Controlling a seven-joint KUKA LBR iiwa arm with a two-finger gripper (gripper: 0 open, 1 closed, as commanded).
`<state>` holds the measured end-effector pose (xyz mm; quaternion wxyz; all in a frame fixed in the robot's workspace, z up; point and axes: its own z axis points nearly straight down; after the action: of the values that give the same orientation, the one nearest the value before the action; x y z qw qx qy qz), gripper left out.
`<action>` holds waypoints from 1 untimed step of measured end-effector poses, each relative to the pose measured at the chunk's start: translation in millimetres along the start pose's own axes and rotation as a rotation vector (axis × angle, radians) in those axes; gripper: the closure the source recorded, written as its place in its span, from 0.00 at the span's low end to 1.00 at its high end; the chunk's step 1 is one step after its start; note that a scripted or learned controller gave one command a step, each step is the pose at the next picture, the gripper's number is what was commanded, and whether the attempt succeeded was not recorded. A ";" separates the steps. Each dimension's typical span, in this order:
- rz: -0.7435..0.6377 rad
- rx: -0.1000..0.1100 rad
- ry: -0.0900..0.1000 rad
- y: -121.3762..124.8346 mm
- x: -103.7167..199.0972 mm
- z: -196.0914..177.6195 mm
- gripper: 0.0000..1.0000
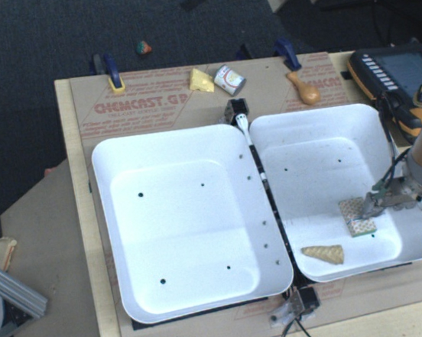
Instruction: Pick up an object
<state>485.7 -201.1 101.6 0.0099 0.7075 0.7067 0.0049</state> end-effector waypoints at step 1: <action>-0.001 0.003 -0.003 -0.5 -27.0 -157.0 1.00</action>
<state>481.8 -227.0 258.7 0.0101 0.7072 0.7069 0.0029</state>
